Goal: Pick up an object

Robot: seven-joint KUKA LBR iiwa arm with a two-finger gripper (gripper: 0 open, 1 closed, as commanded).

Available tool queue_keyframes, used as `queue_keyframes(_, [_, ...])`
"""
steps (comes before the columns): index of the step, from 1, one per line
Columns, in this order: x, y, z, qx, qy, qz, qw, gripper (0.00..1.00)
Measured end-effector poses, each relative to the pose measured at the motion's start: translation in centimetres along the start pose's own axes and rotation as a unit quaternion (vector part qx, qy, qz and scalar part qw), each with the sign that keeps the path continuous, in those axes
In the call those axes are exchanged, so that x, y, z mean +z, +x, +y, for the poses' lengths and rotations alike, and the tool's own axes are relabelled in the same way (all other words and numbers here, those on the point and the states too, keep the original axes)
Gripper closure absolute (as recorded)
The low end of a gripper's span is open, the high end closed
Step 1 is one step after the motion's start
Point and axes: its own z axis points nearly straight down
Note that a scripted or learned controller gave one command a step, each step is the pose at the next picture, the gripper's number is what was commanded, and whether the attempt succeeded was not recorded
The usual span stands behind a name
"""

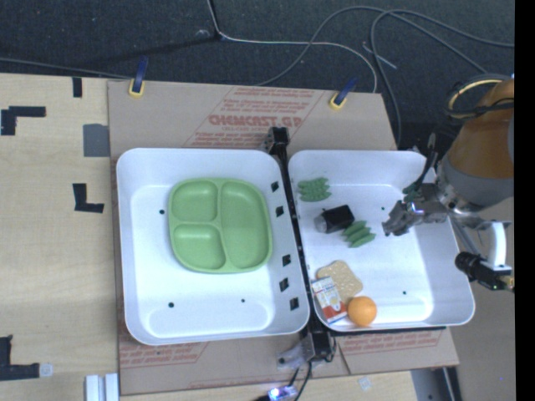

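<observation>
Green divided plate [221, 225] fills the left bin [134, 249]; pincer [399, 221] state unclear over right bin [435, 266].

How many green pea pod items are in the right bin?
2. One green pod lies near the right bin's top-left corner; the other green pod lies toward the middle, right of the black object. None appears hidden.

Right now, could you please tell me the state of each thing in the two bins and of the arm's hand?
Green divided plate: flat in the left bin, nothing on it.
Orange: resting in the right bin's near corner.
Black object: lying loose, untouched.
Two green pieces: lying apart.
Cracker: flat, beside the red packet.
Hand: above the right bin, holding nothing.
</observation>
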Motion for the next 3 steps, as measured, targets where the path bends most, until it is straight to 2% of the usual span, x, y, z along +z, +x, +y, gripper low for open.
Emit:
queue_keyframes(1, [-4.9,0.1,-0.9,0.0,0.0,0.0,1.0,1.0])
queue_keyframes(2, [-5.7,5.7,0.1,-0.002,0.001,0.001,1.0,1.0])
queue_keyframes(3, [-5.4,10.4,2.3,-0.003,0.001,0.001,1.0,1.0])
